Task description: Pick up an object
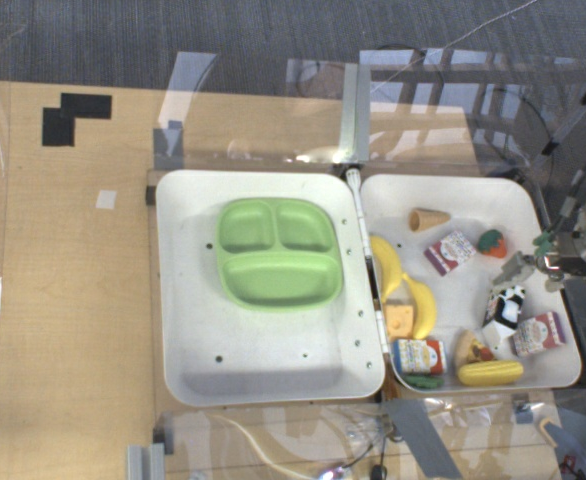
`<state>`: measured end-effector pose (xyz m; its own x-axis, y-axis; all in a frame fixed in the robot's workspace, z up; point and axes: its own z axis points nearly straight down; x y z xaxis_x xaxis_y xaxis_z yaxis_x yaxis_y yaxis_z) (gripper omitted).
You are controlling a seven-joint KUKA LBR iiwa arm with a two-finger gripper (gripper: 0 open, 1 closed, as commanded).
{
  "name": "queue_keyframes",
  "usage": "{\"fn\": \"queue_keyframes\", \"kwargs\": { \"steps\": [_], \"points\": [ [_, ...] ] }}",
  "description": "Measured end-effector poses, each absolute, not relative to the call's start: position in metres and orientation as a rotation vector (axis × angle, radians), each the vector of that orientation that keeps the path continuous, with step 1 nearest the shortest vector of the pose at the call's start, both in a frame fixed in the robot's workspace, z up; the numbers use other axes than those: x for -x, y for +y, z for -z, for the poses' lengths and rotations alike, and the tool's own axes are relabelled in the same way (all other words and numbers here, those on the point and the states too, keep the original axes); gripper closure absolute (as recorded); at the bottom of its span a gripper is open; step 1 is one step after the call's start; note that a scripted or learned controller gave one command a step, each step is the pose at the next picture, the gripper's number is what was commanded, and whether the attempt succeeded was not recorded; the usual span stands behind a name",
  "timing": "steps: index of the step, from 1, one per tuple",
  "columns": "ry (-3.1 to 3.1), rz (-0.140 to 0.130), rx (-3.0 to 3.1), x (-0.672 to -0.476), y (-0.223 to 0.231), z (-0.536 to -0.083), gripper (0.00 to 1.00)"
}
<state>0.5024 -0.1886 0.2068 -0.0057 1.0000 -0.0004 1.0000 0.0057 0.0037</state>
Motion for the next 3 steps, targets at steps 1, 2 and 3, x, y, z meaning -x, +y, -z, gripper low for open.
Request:
{"fn": "queue_keyframes", "kwargs": {
  "steps": [1, 2, 3],
  "points": [
    [2.244, -0.005, -2.191, -0.512, -0.205, -0.203, 0.0],
    [1.876, -0.035, -2.478, -0.548, -0.165, -0.118, 0.0],
    [2.202, -0.008, -2.23, -0.629, -0.123, -0.096, 0.0]
  ]
}}
